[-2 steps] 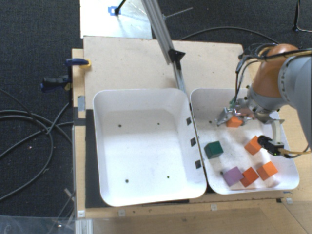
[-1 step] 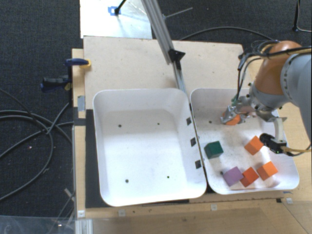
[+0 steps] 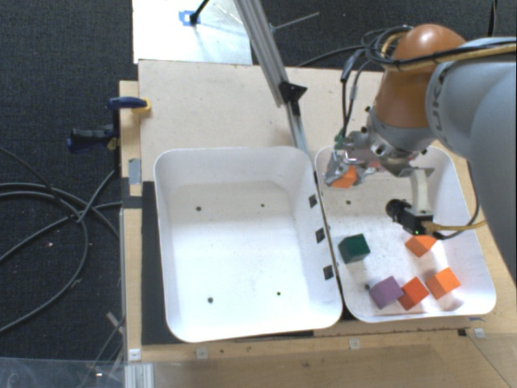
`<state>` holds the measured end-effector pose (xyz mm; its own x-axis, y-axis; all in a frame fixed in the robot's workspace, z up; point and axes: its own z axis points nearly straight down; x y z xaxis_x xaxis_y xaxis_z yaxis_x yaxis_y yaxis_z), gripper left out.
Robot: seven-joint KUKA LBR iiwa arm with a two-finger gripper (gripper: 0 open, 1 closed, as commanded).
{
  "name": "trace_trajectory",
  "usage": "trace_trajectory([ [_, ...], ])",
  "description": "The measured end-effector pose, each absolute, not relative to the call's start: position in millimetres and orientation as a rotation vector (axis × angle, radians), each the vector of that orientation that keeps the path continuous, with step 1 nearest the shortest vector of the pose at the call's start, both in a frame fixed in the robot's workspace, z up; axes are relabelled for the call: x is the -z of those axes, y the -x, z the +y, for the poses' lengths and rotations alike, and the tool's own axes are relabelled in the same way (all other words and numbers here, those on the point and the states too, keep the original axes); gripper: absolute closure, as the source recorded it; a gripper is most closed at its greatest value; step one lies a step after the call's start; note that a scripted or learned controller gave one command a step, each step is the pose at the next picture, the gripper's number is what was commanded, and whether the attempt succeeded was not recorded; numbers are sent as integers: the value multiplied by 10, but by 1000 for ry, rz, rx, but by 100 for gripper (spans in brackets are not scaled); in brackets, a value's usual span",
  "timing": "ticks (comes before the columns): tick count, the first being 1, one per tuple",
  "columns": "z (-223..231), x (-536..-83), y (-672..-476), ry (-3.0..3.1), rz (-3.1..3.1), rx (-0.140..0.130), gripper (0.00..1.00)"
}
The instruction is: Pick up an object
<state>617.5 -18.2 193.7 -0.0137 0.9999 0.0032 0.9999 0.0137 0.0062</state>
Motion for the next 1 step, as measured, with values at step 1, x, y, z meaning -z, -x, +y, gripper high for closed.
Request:
trace_trajectory([
  [1,581,-2410,-5572,-2207,2239,-6,100],
])
